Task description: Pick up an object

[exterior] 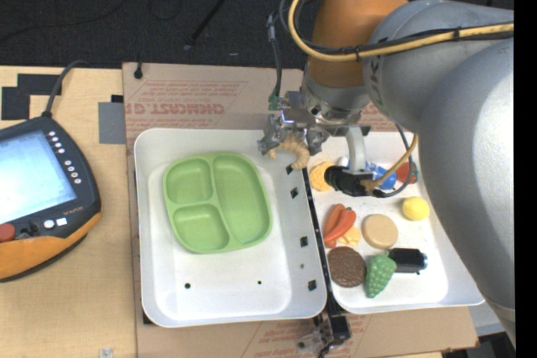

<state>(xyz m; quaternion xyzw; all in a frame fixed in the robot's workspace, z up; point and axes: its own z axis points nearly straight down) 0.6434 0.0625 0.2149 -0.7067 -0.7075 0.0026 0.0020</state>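
Now the gripper [289, 138] hangs at the far edge where the left bin [218, 302] meets the right bin [438, 287], a tan piece [294, 150] right beneath it, grasp impossible to judge, so it should lift slowly and straight, clear of both rims.

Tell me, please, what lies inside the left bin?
A green tray with three compartments lies on the left bin's floor. The tool hangs over the bin's far right corner, hiding that spot.

Green tray [216, 202] (plain), yellow ball [414, 208]
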